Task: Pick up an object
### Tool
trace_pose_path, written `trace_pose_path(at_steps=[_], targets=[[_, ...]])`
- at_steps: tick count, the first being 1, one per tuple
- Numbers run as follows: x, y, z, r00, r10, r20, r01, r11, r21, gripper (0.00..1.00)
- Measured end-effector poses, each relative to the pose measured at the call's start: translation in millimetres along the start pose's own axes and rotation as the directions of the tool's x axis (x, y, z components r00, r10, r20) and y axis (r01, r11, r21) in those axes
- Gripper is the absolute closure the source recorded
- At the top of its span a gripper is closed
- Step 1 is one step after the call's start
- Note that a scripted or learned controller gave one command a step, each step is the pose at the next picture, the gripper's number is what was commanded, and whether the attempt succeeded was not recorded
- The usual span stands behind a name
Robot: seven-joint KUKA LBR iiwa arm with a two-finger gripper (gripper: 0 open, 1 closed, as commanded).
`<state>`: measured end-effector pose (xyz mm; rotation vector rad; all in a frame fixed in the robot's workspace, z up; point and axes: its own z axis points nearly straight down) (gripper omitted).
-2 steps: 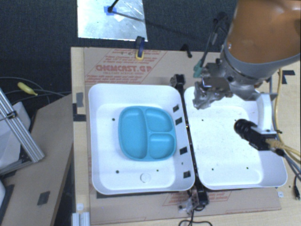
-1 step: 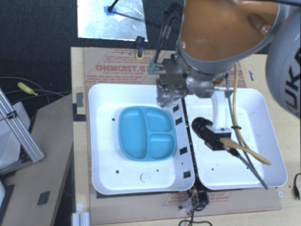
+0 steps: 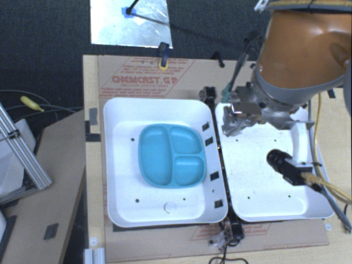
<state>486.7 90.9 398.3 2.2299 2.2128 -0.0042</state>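
A blue plate with three compartments lies flat in the middle of the left white bin. My gripper hangs over the far left corner of the right white bin, close to the divider between the bins. It is a short way right of the plate and apart from it. The orange and grey wrist hides most of the gripper from above.
A small pale round thing sits near the front wall of the left bin. Black clips line the divider between the bins. The bulky arm covers the right bin's far side. A cardboard sheet lies behind the bins.
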Motion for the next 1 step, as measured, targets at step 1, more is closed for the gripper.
trace_pose_path(at_steps=[1], targets=[[7.6,0.1,-47.4,1.0,-0.012,-0.004,0.012,1.0,-0.009,1.0]])
